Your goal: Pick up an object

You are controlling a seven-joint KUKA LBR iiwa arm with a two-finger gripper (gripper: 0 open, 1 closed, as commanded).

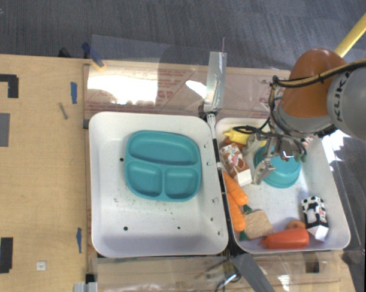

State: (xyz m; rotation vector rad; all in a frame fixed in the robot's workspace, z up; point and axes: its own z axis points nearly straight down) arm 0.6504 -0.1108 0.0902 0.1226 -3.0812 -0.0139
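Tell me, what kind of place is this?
Probably a robot test lab: an arm reaches over two white bins, one holding a teal divided plate, the other toy food such as a carrot.

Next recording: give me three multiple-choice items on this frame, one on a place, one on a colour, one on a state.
1. Where does the gripper hover?
A. over the left bin
B. over the right bin, at the teal bowl
C. off the bench

2. What colour is the divided plate in the left bin?
A. teal
B. red
C. yellow

3. How does the carrot lie?
A. upright in the bowl
B. on the divided plate
C. flat along the right bin's left wall

Answers: 1 B, the gripper sits by the teal bowl in the right bin. 2 A, the plate is plainly teal. 3 C, it stretches beside that wall.
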